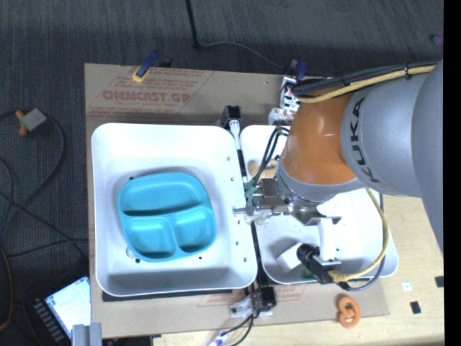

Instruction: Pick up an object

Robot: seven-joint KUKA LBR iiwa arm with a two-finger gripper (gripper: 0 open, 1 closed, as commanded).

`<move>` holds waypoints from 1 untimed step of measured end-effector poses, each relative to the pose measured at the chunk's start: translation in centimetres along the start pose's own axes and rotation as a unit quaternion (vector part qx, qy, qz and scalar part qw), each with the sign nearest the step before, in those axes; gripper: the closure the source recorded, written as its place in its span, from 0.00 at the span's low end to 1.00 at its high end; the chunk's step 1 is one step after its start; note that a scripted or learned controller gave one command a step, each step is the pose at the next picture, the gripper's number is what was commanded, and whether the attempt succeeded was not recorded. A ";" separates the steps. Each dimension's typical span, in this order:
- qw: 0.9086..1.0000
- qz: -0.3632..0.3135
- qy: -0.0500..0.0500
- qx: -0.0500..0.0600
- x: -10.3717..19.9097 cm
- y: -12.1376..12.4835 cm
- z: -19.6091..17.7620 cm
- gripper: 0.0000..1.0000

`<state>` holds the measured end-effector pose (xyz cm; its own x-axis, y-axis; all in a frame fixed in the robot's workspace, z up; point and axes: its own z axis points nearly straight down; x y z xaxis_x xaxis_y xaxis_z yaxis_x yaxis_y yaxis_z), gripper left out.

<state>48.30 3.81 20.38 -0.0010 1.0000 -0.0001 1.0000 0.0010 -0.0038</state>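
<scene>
The arm (324, 143) reaches in from the right and hangs low over the right bin (364, 211). Its orange band and wrist cover most of that bin's floor. The claw (253, 209) sits at the inner edge of this bin, close against the wall it shares with the left bin (108, 146). This probably means the program has aimed at something near that wall. The wrist hides the claw from above, so it cannot be told whether it is released, clenched, or grasping anything.

The one plain candidate for picking is the blue divided tray (167, 213). It lies flat, hollows up, a little left of centre in the left bin and apart from the claw. It is broad and shallow, so only its rim would offer a pinch. Anything under the arm in the right bin is hidden. A small orange ring (348, 311) lies on the bench (144, 96) outside both bins, likely out of play.
</scene>
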 end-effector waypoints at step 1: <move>1.000 0.001 -0.001 -0.002 -4.5 0.1 -0.8 1.00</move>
<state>48.40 -0.72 21.22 0.0010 1.0000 -0.0012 1.0000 -0.0010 0.0001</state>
